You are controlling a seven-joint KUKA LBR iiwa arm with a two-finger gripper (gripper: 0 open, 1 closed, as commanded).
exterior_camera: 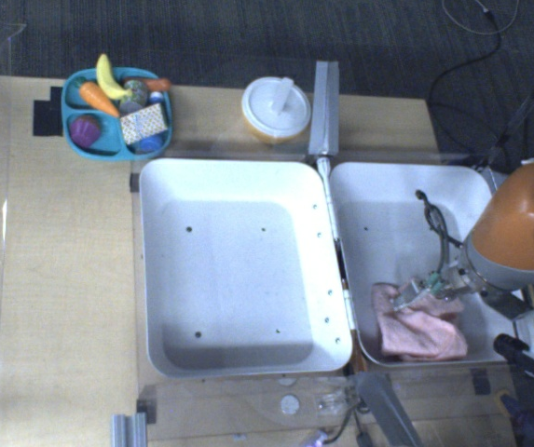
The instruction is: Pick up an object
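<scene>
The gripper (431,285) is low in the right bin (378,203), right at the top edge of a pink cloth (417,327). I cannot tell how the tips are set — that part is too small and blurry.

The cloth lies just below and a bit left of the gripper, in the near corner of that bin. It is crumpled, and stretches more side to side than front to back.

I count one cloth, two white bins, and one arm (518,226) — the left bin (229,259) has nothing to pick.
</scene>
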